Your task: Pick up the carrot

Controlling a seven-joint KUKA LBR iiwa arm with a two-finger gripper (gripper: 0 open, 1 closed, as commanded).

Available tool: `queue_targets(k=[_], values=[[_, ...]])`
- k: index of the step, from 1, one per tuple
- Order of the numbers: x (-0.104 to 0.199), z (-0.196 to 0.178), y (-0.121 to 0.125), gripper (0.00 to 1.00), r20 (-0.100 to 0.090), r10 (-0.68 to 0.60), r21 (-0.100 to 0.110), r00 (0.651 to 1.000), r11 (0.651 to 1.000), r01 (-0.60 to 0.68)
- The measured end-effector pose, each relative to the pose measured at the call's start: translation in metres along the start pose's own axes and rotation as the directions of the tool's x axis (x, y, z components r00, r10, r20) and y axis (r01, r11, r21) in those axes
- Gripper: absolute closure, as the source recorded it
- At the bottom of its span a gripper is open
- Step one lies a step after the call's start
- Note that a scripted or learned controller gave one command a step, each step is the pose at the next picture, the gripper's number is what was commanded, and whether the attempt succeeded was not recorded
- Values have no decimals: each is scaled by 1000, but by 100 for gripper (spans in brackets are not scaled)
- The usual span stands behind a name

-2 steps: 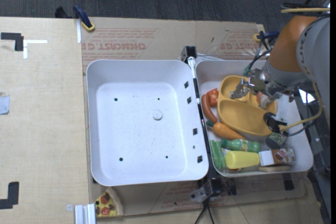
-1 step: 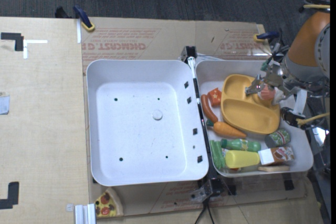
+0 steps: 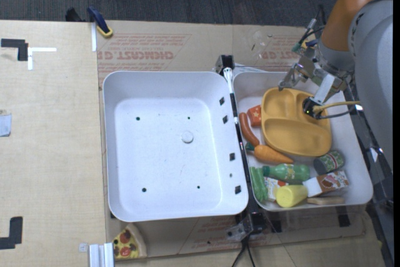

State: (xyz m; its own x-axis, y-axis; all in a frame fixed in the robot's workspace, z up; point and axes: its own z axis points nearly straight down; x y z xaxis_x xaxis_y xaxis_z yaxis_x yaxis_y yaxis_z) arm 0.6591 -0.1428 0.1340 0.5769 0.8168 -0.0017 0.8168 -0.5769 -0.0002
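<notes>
I see the arm coming in from the upper right of the frame, its orange band high and its wrist bent down over the right bin. The gripper hangs at the upper right rim of the yellow divided plate; I cannot tell its state. The carrot lies just below the plate's lower left edge, well apart from the gripper, with a green bottle beneath it
</notes>
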Motion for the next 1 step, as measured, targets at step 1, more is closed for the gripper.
queue_targets(k=[1], values=[[-12,38,-53,0,-2,-168,-13,986,986,168]])
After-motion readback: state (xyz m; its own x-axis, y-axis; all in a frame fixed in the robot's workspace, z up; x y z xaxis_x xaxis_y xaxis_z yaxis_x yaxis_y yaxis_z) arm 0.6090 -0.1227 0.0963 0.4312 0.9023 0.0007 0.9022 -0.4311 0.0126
